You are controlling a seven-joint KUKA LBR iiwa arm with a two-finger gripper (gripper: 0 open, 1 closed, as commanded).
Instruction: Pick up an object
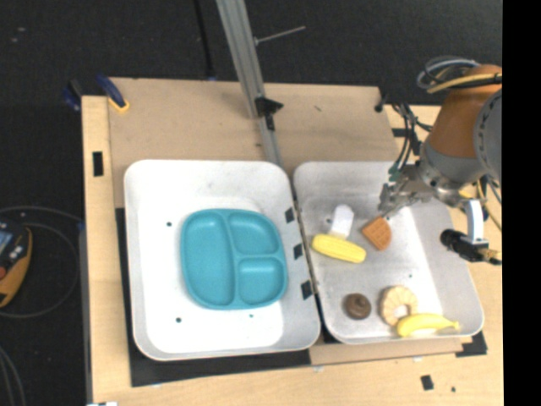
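Orange wedge point(377, 233) just beneath jaws point(390, 203), right bin point(439, 252).

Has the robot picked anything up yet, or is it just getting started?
Nothing is lifted yet. The hand hangs low in the right bin, just above the orange piece, which lies on the bin floor. The corn, donut and banana also lie there. The grasp and lift remain.

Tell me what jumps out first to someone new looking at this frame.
The turquoise divided plate in the left bin stands out most. Next is the right bin with its cluster of toy food: a corn cob, an orange piece, a brown donut and a banana. The gripper hangs just above the orange piece, reaching in from the right.
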